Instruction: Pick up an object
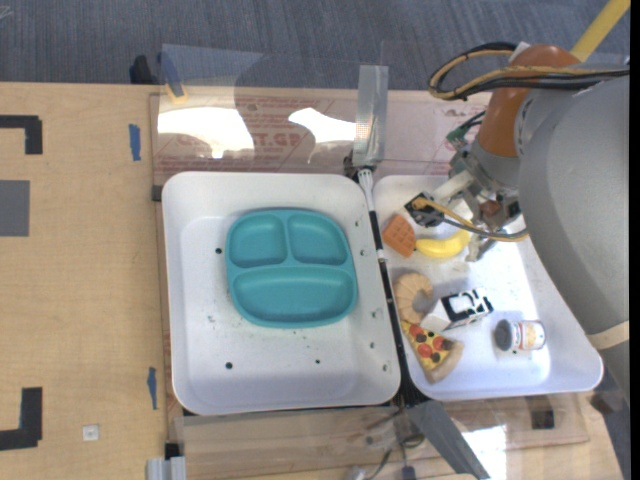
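two shallow white bins side by side on the bench, seen from above at a slant. the left bin holds a teal divided plate with three compartments, lying flat near the bin's middle. the right bin holds the small things. a yellow banana lies flat in the upper part of this bin, its long axis running roughly left to right across the view, gently curved, with its ends turned slightly upward; the skin is plain yellow, the right end partly hidden under the arm's tooling. just left of it, an orange waffle-like wedge lies close to the wall between the bins. below these lie a tan cookie, a small black-and-white object, a pizza slice with red dots, pointing to the lower right, and a small can on its side. the grey arm with its orange band reaches in from the right; the jaws sit just above and right of the banana, and whether they are open or closed cannot be told.
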{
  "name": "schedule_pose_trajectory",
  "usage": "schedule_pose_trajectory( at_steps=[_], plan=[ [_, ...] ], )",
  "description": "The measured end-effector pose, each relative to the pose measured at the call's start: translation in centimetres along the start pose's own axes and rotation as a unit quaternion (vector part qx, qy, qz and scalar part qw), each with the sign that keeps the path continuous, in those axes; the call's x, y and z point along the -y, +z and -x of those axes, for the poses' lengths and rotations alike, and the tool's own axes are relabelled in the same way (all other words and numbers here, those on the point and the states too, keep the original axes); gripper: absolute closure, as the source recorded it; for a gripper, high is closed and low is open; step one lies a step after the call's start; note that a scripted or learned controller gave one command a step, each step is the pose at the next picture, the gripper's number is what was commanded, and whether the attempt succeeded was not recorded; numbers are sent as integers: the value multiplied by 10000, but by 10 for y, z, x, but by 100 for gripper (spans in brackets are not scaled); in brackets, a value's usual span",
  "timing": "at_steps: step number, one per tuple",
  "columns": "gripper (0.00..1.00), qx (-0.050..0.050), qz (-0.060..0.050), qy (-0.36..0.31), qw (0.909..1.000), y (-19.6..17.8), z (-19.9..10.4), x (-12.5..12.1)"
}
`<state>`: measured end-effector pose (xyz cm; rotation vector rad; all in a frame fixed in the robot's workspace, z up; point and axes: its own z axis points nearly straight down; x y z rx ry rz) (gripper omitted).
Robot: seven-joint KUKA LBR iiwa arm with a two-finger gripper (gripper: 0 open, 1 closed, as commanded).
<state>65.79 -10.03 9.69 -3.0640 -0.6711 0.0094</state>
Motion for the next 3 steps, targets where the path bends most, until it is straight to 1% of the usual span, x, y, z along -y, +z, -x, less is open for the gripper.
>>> schedule_pose_trajectory(
  at_steps=[3],
  plan=[
    [0, 0, 0, 0, 10000, 0, 0, 0]
  ],
)
